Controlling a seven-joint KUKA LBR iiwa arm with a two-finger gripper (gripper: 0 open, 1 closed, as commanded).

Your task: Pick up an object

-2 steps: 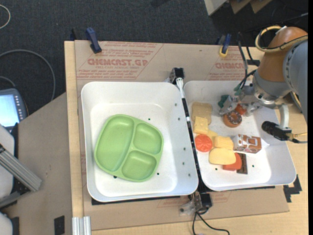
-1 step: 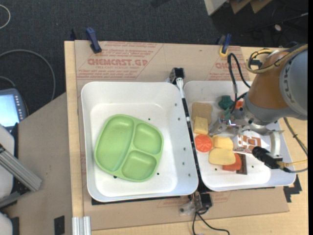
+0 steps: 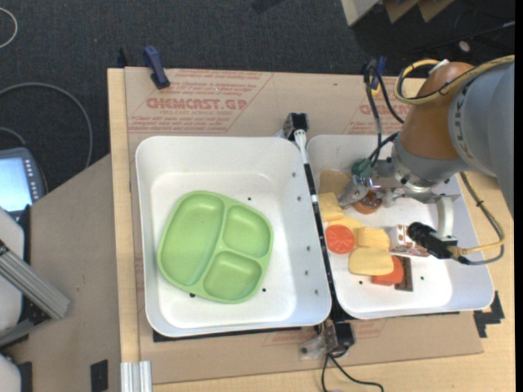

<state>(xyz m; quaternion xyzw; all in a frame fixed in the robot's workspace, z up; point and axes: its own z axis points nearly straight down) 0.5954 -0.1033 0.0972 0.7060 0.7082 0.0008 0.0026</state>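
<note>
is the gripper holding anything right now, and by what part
Cannot be told. The gripper is down among the food pieces in the right bin, over a reddish piece, but the wrist hides any hold.

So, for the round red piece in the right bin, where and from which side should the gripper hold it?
Judging by the view, grip the round red piece across its rim, coming straight down. It lies flat, with yellow pieces touching its right, so fingers fit best at its near and far edges.

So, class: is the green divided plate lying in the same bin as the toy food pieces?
No: the green divided plate lies alone in the left bin, while the toy food pieces sit in the right bin.
</note>
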